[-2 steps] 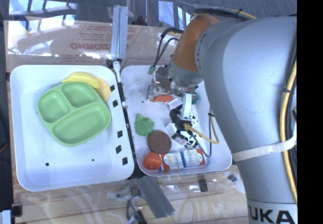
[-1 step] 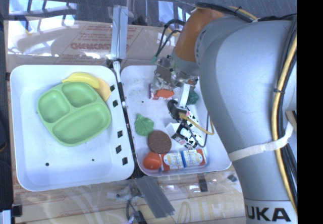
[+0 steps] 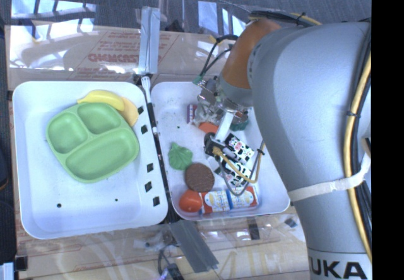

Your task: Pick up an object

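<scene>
my gripper hangs low in the right bin, above a cookie. whether it's spread or pinched, i cannot tell

The right bin is crowded: leaf, cookie, tomato and bottle along its near side. The left bin's near half lies open beside the green plate.

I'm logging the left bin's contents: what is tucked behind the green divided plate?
A yellow banana lies behind the green divided plate, curving along its upper right rim in the left bin. The plate's edge covers the banana's lower side, so whether they touch is unclear.
</scene>
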### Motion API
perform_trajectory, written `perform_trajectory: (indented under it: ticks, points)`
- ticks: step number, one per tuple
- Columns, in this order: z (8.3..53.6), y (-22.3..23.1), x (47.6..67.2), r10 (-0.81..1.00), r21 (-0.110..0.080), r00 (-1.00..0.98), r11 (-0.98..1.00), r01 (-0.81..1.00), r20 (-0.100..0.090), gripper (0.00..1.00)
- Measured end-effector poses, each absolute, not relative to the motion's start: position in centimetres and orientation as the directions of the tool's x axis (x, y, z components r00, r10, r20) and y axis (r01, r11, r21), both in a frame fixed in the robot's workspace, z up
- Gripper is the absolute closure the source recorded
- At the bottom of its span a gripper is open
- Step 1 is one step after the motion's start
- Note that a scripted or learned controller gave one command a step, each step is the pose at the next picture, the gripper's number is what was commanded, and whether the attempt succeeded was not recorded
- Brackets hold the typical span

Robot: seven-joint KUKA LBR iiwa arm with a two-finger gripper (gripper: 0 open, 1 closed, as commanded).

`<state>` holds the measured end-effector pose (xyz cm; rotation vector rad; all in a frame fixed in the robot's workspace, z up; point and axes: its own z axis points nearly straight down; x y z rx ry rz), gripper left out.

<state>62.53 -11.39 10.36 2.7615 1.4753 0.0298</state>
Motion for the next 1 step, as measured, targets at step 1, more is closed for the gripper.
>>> perform_trajectory:
  ticks: [1]
  points:
    - [9.44, -10.16, 61.42, 0.729, -0.003, 0.684, -0.684, 0.729, 0.0, 0.0]
